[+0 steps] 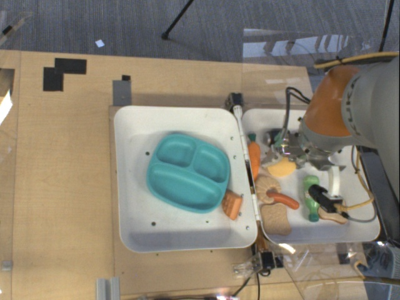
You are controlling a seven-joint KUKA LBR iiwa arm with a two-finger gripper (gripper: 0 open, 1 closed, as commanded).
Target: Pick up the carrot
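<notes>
Orange carrot (254, 157) lengthwise along right bin's (325, 233) left wall, gripper (282, 147) state unclear

The arm (369, 99) is a thick, rounded grey tube with a glossy orange band (328, 105) wrapping it above the wrist. Below the band sits a darker metal wrist block (300, 147) with small shiny parts. A thin black cable (289, 108) loops up from that block and runs along the orange band, and a yellow-and-black cable (356, 58) crosses the top of the grey casing.
</notes>
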